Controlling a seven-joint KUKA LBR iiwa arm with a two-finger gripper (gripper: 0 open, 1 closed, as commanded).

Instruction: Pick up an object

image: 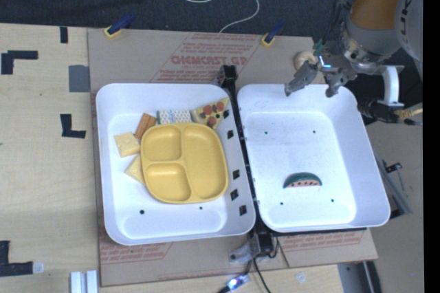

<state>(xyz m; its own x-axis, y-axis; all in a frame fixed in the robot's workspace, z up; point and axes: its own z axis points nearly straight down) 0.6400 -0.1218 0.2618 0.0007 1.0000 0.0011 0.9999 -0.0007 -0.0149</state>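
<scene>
Camera view: we record the gripper (pixel 315 87) with fingers spread and nothing between them above the far rim of the right bin (pixel 368 168), while the watermelon slice (pixel 303 181) lies near that bin's front and the yellow divided plate (pixel 184 162) occupies the left bin (pixel 110 147).

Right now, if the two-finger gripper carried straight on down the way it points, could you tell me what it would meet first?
Probably the bare floor of the right white bin, near its far rim. The gripper, fingers spread, hangs over that edge; the watermelon slice toy lies well nearer the camera. Depth is unclear.
</scene>
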